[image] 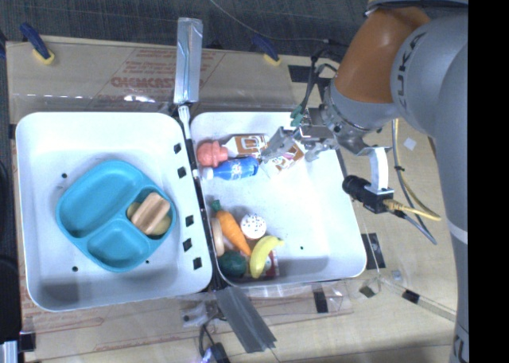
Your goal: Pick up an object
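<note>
My gripper (293,146) hangs over the far part of the right bin (334,218), open, its two grey fingers spread apart. A small white and orange packet (282,162) lies just below and between them; I cannot tell if they touch it. To its left lie a brown carton (250,145), a blue bottle (237,168) and a pink toy (209,153). Nearer the front sit a carrot (233,231), a white speckled ball (253,226), a banana (263,255) and a green piece (233,264).
The left bin (40,146) holds a blue divided plate (103,214) with a tan bread-like piece (150,213) in one compartment. A black clip and yellow cables (374,194) hang off the arm by the right bin's right wall.
</note>
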